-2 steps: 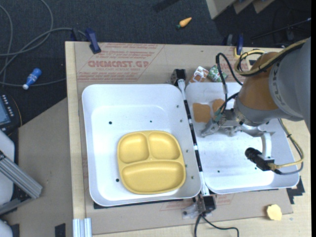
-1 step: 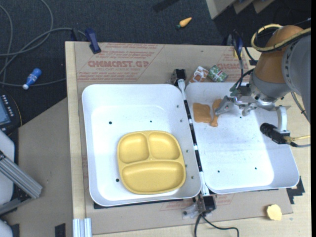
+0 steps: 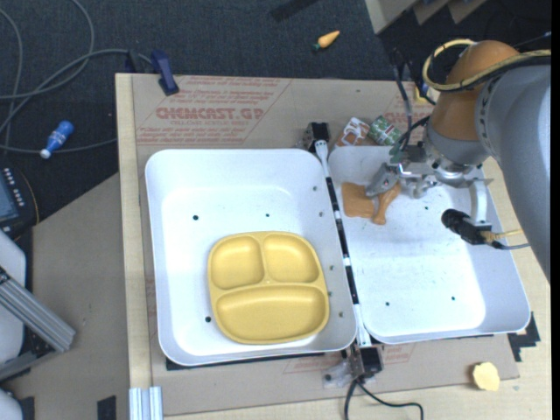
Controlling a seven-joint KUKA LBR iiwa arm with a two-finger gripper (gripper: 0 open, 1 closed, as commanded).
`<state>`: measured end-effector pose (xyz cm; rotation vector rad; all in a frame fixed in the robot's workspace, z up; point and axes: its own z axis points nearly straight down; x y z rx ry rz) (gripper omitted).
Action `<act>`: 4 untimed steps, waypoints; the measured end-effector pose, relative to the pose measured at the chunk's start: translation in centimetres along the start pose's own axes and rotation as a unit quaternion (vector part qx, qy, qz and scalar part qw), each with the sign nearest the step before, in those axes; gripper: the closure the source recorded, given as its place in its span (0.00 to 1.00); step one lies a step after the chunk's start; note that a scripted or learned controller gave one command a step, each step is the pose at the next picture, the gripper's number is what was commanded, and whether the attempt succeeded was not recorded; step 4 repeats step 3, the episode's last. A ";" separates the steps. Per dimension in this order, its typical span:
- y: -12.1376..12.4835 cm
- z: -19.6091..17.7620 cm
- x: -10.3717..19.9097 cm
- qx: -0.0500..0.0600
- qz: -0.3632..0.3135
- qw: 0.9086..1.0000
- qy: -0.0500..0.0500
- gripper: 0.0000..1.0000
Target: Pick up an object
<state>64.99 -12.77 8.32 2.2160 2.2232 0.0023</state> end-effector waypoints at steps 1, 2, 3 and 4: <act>-0.5 -0.2 2.5 0.002 0.000 1.000 0.001 0.00; -0.4 -1.3 2.4 0.001 0.000 1.000 0.000 1.00; -4.6 -10.7 8.9 0.000 -0.001 1.000 0.002 1.00; -4.6 -10.7 8.9 0.000 -0.001 1.000 0.002 1.00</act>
